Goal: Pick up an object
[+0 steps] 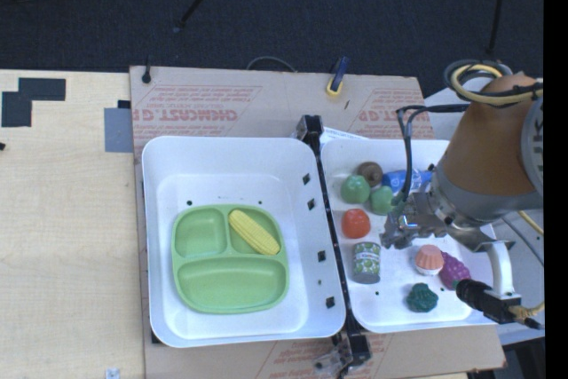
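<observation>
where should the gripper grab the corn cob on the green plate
Grip the corn cob across its narrow middle, coming straight down from above. It lies flat and slanted in the upper right compartment of the green plate, so set the fingers crosswise to its long axis; the divider ridges beside it leave little room.

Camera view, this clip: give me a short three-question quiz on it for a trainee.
1. True or false: the corn cob lies in the green tray's large bottom compartment.
2. Which bin is the hand over? A) left bin B) right bin
3. Fill in: the small can stands just below the red ____.

Key
1. False; it lies in the upper right compartment.
2. B
3. tomato
</observation>
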Robot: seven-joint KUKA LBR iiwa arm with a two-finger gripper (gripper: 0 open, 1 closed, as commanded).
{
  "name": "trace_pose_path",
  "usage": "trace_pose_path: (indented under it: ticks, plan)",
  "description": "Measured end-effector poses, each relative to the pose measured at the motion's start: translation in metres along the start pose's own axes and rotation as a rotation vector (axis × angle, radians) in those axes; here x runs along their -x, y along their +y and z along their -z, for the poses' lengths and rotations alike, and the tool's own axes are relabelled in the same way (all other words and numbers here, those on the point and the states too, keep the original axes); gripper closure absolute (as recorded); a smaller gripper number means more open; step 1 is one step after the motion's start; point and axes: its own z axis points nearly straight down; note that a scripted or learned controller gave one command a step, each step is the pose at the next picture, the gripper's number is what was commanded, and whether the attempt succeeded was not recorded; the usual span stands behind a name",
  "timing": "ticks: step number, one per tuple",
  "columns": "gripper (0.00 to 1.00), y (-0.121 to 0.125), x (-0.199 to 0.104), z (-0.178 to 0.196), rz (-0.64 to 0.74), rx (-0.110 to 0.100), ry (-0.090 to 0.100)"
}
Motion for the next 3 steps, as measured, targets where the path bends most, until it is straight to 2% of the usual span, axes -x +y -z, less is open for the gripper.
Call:
trace_pose_path:
  ticks: [1, 2, 3]
  plan:
    - [1.00, 0.006, -0.055, -0.004, 0.001, -0.001, 0.000]
    - [1.00, 0.025, -0.094, -0.008, 0.001, 0.000, -0.001]
    - [1.00, 0.036, -0.124, 0.005, -0.001, 0.000, -0.001]
